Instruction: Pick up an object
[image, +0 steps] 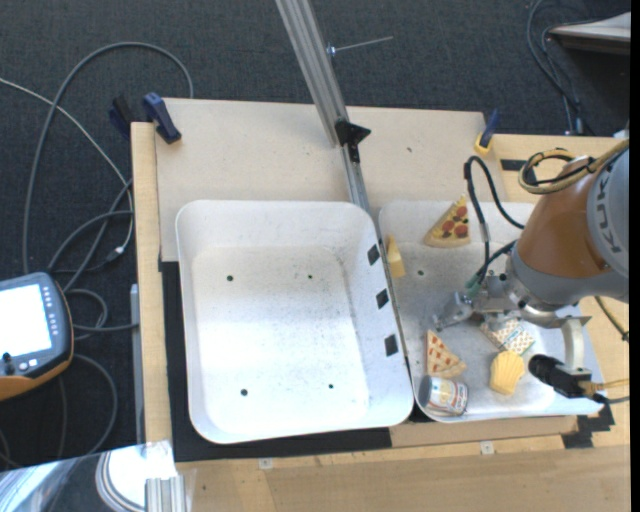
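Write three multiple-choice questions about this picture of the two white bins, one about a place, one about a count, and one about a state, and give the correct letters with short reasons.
1. In which bin is the yellow corn cob toy?
A. the left white bin
B. the right white bin
C. outside both bins

2. How many triangular pizza slice toys lie in the right white bin?
A. one
B. two
C. four

3. How does the small silver tin can rest?
A. on its side, at the near rim
B. hanging from the gripper
C. stacked on a pizza slice

Answers:
1. B, it lies by the arm's gripper in the right bin.
2. B, one slice lies near the far rim and one lies above the can.
3. A, its round wall lies along the bin floor.
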